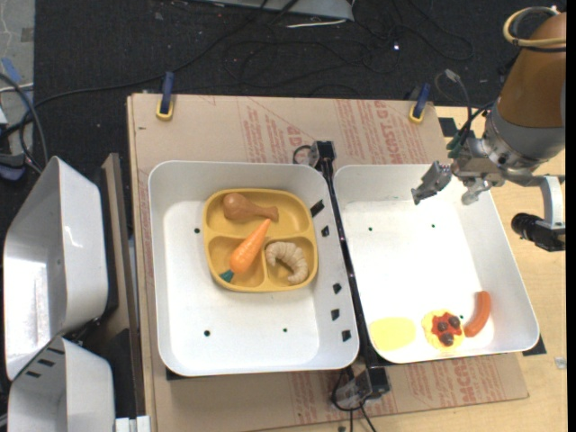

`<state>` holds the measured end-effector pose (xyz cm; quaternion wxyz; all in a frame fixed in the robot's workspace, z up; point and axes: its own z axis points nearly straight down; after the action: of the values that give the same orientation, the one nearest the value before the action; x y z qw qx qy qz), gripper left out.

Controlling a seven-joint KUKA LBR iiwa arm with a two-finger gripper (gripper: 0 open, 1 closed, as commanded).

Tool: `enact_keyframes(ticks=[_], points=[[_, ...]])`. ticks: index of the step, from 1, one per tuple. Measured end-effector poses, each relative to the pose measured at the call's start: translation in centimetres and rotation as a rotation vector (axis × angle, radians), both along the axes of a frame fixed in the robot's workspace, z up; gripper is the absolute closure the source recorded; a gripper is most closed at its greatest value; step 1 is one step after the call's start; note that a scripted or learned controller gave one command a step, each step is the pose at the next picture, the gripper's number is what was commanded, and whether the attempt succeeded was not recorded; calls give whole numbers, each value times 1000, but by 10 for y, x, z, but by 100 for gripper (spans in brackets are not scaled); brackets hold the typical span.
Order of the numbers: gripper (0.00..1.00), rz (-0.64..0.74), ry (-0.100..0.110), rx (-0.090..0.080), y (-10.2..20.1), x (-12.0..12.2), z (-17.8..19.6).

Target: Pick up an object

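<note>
Gripper [447, 185]: hung over the right bin's [405, 241] far edge, fingers spread, nothing in them.
Sausage [478, 314]: lay in that bin's near right corner, beside the pizza slice [443, 328] and yellow disc [392, 333].
Left bin [180, 313]: held a yellow tray [216, 241] with fake food.

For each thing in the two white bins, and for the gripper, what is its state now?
Two-finger gripper: open, holding nothing, above the right bin's far edge.
Yellow divided plate: flat in the left bin.
Brown toy drumstick: lying in the plate's far compartment.
Orange toy carrot: lying across the plate's divider.
Pale toy shrimp: curled in the plate.
Orange toy sausage: lying on the right bin's floor.
</note>
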<state>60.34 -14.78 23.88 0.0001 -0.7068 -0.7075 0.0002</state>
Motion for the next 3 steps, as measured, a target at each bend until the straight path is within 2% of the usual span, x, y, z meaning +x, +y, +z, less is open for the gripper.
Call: enact_keyframes(ticks=[1,3], points=[[0,-3,3,0,-4,-9,-49],[0,-1,3,1,5,-3,-150]])
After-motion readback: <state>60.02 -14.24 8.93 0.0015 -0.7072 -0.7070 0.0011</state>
